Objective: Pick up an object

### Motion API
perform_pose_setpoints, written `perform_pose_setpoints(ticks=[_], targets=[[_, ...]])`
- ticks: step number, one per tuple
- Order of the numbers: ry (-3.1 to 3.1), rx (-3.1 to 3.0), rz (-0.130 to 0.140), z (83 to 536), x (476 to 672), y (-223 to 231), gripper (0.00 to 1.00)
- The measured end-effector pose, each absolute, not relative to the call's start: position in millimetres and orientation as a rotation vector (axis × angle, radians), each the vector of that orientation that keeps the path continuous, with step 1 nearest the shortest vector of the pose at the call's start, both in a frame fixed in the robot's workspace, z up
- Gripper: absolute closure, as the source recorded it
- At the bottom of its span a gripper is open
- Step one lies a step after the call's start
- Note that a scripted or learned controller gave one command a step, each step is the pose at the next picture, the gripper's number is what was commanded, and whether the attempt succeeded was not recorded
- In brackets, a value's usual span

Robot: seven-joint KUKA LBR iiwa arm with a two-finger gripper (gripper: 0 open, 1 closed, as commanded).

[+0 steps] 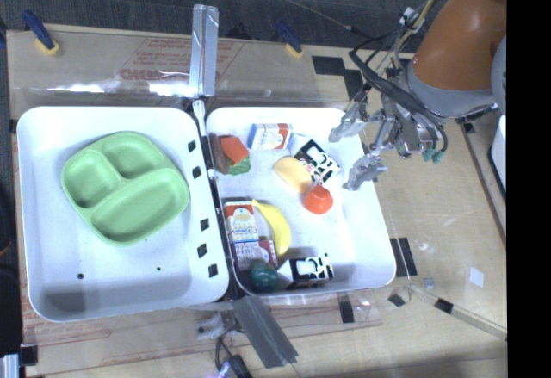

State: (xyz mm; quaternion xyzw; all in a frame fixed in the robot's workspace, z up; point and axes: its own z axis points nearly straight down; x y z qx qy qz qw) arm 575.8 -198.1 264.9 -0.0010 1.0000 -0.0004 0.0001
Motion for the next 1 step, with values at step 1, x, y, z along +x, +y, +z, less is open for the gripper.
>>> perform_pose_setpoints(ticks=[1], targets=[[3.137,-0.103,-0.002,93.3,577.9,-208.5,0.0]])
